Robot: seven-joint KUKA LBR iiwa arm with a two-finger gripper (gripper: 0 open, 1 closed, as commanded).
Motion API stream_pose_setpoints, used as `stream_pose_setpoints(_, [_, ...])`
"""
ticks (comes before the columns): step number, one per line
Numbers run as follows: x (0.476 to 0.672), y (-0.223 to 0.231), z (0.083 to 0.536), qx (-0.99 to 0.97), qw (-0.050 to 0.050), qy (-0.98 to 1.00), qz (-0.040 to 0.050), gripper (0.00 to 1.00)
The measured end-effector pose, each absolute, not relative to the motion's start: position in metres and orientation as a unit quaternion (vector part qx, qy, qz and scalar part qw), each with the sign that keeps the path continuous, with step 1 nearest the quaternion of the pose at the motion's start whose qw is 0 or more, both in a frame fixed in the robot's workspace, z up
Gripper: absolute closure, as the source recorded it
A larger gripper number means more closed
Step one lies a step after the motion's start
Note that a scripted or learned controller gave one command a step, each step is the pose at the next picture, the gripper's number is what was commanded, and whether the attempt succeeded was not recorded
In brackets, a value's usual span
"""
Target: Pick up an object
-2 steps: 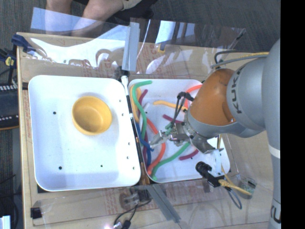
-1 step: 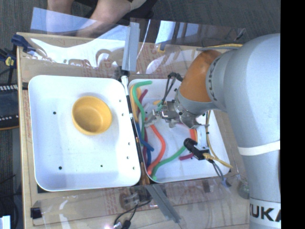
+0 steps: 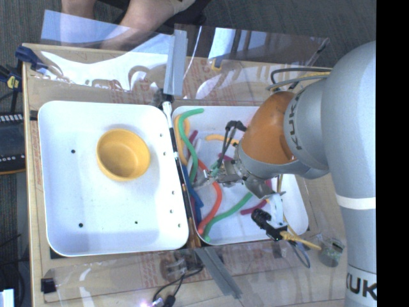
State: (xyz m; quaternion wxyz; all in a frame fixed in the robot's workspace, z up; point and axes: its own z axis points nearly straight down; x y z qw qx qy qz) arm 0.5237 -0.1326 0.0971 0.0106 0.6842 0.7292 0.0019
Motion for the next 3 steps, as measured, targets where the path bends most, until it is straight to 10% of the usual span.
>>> stream_pose_setpoints(1, [0.522,-0.132,0.105,0.681,0.006,0.732,0.0,1.0])
stream_pose_setpoints(2, [0.556,-0.077,0.192,0.59,0.0,0.808,-0.0001,1.0])
stream_pose_setpoints(3, [0.586,-0.149,0.184,0.619,-0.001,0.786,-0.0009,1.0])
